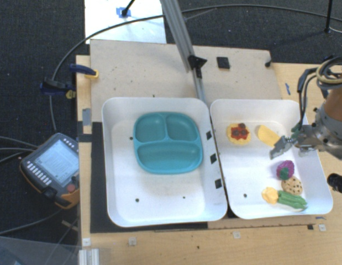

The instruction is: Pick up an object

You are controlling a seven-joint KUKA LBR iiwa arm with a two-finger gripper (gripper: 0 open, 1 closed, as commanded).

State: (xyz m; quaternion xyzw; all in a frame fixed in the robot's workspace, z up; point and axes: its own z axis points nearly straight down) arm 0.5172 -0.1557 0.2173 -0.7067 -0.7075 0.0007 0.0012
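The gripper [279, 147] hovers in the right bin [253, 203] (just beside the yellow piece [267, 134]), jaws apart, gripping nothing.

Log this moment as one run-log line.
gripper: over right bin, beside yellow piece | held: nothing seen | teal plate: left bin

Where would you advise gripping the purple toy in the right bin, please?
Grip the purple toy across its rounded middle, coming straight down from above. It lies apart from the cookie below it, and the tool hangs just above-left.
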